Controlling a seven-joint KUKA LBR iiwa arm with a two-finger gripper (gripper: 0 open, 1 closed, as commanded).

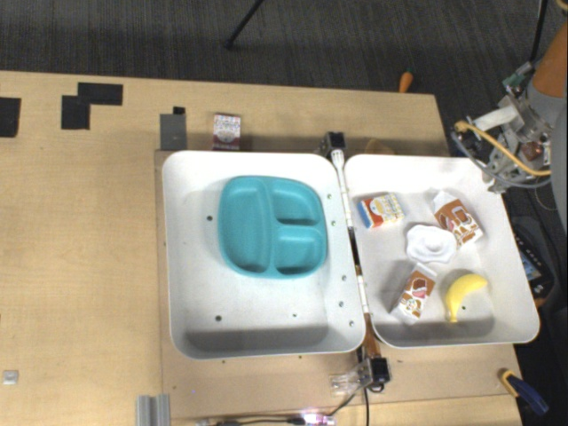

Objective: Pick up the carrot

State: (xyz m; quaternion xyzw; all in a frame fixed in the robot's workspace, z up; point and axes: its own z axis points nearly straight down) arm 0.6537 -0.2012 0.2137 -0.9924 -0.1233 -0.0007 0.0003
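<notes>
Small orange object (406, 82) at far edge of bench (80, 264), beyond bins; cannot tell whether it is the carrot. Right bin (524, 327) holds three cartons (380, 209), white piece (432, 244), banana (463, 293). Left bin (191, 318) holds teal tray (271, 226). Gripper (510, 153) at right bin's far right corner, touching nothing seen; how far open, cannot tell.

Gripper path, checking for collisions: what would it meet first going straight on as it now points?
Likely the right bin's far rim, then the brown carton; the gripper seems aimed down-left, but depth is unclear.
</notes>
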